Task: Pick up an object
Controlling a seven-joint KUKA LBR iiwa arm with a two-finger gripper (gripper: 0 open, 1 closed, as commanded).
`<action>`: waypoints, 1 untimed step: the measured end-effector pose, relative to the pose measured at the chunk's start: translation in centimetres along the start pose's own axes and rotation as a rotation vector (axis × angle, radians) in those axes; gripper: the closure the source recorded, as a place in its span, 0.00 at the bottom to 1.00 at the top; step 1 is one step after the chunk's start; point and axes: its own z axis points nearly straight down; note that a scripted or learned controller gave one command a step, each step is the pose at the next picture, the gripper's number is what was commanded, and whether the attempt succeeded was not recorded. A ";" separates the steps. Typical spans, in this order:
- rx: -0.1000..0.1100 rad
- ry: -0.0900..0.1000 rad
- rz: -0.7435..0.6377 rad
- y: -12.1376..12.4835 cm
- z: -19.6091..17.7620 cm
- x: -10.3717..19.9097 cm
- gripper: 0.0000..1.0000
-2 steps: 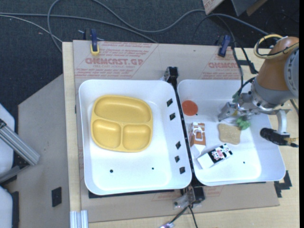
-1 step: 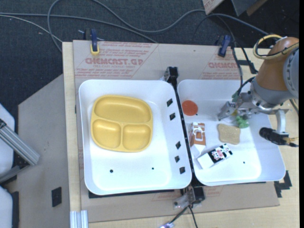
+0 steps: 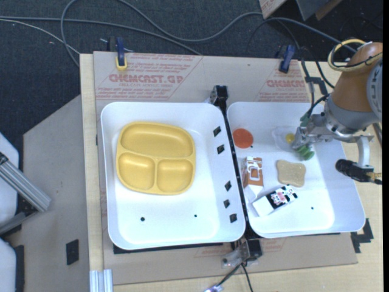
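Camera view, near to far. Right bin: a black-and-white carton lies by its near edge. Just beyond it sit an orange-and-white packet near the inner edge and a tan bread slice mid-bin. An orange disc lies farther back. My gripper is low over the far right area, at small green and yellow items; whether it is wide or narrow I cannot tell. Left bin: a yellow divided tray rests centrally.
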 end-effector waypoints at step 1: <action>0.012 0.009 -0.001 -0.1 -4.9 0.8 1.00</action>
